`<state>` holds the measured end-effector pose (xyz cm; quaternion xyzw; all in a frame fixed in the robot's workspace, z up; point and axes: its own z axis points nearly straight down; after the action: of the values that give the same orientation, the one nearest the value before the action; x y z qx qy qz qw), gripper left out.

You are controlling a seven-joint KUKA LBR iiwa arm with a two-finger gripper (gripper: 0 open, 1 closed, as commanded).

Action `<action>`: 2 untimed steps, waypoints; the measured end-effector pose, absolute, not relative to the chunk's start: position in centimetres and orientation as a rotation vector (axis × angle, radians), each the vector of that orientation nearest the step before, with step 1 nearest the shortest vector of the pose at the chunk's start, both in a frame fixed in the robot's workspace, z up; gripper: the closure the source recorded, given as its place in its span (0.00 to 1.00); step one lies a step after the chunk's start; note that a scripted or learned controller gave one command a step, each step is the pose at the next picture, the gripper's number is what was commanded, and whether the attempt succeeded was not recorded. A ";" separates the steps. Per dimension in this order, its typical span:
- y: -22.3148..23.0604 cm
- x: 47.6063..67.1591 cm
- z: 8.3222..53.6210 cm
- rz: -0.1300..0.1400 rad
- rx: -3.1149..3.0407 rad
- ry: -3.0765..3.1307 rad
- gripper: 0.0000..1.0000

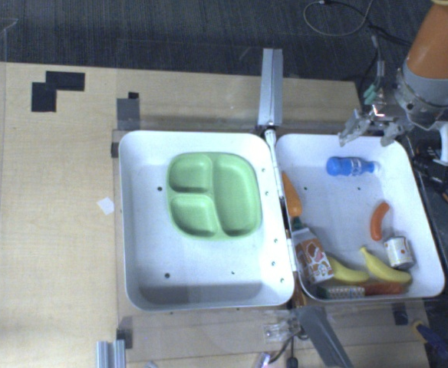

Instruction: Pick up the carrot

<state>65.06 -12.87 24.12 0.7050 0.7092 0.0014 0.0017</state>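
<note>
**Carrot tight against the bin wall, arm not yet over it**

The carrot (pixel 291 195) lies in the right bin (pixel 427 228), pressed along its left wall. The jaws (pixel 370 129) hover at the bin's far rim, spread open and empty. A blue bottle (pixel 350 166) lies between them. Risk: a finger may strike the wall, or slide off the carrot's tapered body.

The arm (pixel 439 44) runs off the right edge; the carrot's (pixel 291 194) left side hides against the bin wall (pixel 273 198); the small can's (pixel 397 252) label is too small to read.
</note>
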 end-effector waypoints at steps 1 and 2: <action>-8.3 64.9 11.0 0.003 2.054 2.375 0.00; -8.8 58.8 9.0 0.015 2.446 1.957 0.00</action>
<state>58.79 -8.82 8.96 0.7808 0.6247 0.0047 0.0043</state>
